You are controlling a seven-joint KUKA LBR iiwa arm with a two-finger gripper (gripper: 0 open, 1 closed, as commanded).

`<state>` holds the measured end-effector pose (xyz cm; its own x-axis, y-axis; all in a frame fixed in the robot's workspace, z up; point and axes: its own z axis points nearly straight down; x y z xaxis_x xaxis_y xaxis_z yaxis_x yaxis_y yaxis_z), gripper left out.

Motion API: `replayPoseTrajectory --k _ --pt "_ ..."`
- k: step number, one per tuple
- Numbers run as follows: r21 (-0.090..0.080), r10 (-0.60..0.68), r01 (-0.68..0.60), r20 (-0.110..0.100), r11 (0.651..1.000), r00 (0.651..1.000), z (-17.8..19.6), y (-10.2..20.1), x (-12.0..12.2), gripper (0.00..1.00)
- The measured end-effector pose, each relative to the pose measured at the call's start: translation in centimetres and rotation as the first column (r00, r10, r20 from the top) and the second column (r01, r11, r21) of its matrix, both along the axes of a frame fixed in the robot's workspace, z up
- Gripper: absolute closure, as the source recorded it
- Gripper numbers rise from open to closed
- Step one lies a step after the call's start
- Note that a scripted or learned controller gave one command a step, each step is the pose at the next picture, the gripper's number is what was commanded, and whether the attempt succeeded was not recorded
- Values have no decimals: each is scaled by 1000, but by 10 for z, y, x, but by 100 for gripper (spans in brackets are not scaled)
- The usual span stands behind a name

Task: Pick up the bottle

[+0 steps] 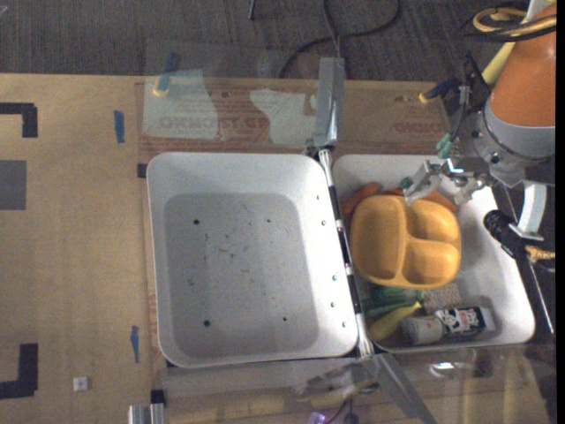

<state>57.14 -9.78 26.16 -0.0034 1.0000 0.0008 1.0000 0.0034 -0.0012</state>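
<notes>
In the right bin [521,312], the bottle [446,323] lay on its side against the near wall beside the yellow dish [406,241], while the pincer [444,177], fingers spread apart and holding nothing, hung over the far end, likely poised to descend.

You are looking at a robotics lab or test cell, not a home. A plywood bench [71,237] is carrying black markers and blue tape tabs [118,126], two white bins [168,184] are sitting clamped side by side, and a loose black cable [357,11] is looping over grey carpet behind.
</notes>
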Motion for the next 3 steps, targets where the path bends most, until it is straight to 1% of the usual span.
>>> replayPoseTrajectory --k 1,2,3 --pt "0 -393 393 1 920 920 -147 -2 66 0" --pt "-5 -590 590 -5 807 807 -162 -18 95 0" --pt "-2 -589 589 8 808 808 -146 -18 99 100"
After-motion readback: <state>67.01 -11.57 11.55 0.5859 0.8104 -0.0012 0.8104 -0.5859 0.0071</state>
